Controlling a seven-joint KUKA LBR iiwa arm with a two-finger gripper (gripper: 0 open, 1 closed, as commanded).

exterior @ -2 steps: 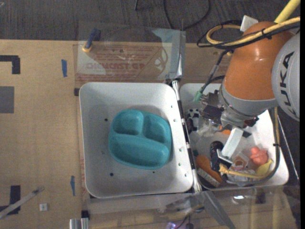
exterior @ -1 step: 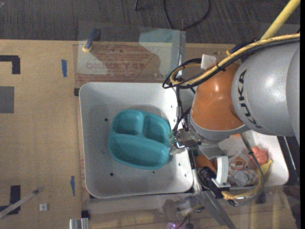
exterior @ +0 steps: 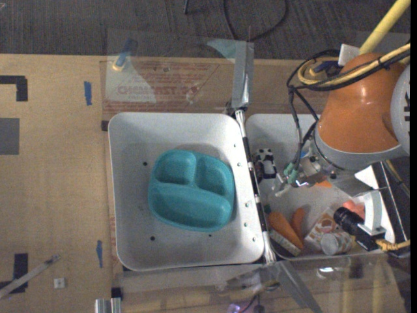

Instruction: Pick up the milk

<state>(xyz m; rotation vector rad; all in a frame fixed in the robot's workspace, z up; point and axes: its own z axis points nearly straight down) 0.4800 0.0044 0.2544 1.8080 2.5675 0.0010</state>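
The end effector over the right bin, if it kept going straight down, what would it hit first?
Probably bare bin floor just right of the small black-and-white milk carton; the end effector seems offset from it, though depth is unclear.

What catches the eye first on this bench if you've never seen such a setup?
The turquoise plastic plate with three compartments stands out, lying alone in the left white bin. Next comes the bulky orange-and-grey robot arm, hanging over the right white bin, where small toy foods crowd together, among them orange carrot-like pieces.
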